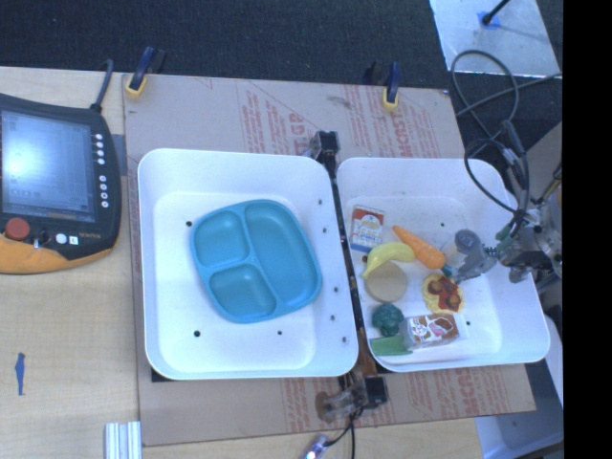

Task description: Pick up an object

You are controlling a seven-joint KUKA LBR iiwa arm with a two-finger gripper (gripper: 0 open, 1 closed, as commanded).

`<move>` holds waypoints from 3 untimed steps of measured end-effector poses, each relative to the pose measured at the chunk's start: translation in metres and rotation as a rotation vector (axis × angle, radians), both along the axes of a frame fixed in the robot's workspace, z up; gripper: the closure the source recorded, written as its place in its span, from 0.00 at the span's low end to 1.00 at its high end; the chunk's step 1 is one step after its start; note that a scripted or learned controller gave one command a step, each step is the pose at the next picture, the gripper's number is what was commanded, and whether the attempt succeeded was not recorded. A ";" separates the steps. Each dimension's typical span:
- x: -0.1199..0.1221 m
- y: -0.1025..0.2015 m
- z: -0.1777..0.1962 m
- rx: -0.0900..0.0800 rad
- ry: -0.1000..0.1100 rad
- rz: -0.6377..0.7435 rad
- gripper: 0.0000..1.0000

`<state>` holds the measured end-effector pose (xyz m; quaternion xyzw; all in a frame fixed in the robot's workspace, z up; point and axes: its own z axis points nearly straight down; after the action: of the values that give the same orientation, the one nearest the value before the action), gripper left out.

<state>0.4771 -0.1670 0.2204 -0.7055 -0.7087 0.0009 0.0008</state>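
The hand (466, 252) sits over the right bin (497, 338), reaching in from the right edge of the view, its grey tip low among the toys. Whether it is wide, narrow or clamped on anything cannot be told here; the tip is small and blurred.

Just left of the hand lies an orange carrot (419, 246), slanted, its thick end pointing toward the hand. Directly below and slightly left of the hand is a small flat piece in red and yellow (443, 293), perhaps a toy pizza slice, very near the tip or touching it. Farther left, a yellow banana (387, 255) curves beside the carrot, with a tan round disc (386, 281) just under it. Above the banana, a small white and red carton (367, 229) lies against the bin's left side. Below the disc sits a dark green rounded object (387, 317), and beside that a printed packet (432, 330) lies flat, below and left of the hand.

Well to the left of the hand, the left bin (172, 342) holds a blue divided plate (255, 259). Beyond it, at the far left of the table (67, 352), rests a control pendant with a screen (53, 185).
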 end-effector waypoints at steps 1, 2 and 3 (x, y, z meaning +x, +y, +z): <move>0.065 -0.010 -0.118 -0.003 -0.002 0.001 0.00; 0.161 -0.003 -0.128 0.001 -0.001 -0.001 0.00; 0.121 0.021 -0.129 -0.001 0.002 -0.001 0.00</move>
<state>0.5982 -0.1461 0.0915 -0.7057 -0.7085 0.0019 0.0013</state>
